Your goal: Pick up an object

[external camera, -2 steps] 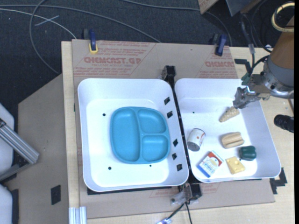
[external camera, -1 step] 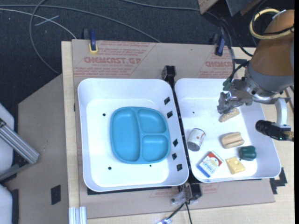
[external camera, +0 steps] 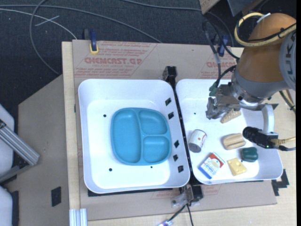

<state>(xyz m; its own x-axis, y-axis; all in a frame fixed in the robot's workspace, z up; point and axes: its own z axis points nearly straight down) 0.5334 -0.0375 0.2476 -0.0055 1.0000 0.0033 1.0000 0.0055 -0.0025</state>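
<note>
Gripper (external camera: 217, 108) sits low over the right bin (external camera: 197, 91), upper part; finger state cannot be determined. Below it lie a white cup (external camera: 197, 140), tan oblong block (external camera: 233, 141), dark green lump (external camera: 249, 154), yellow wedge (external camera: 236, 166) and a red-blue printed packet (external camera: 211, 165), lettering illegible. Left bin (external camera: 89, 126) holds a blue compartment plate (external camera: 140, 135). Cardboard at upper left reads "CHEMCAST" (external camera: 112, 60).

Grey arm (external camera: 263, 81), broad orange band (external camera: 265, 44), yellow cable loop on top, metallic grey claw (external camera: 217, 111).
</note>
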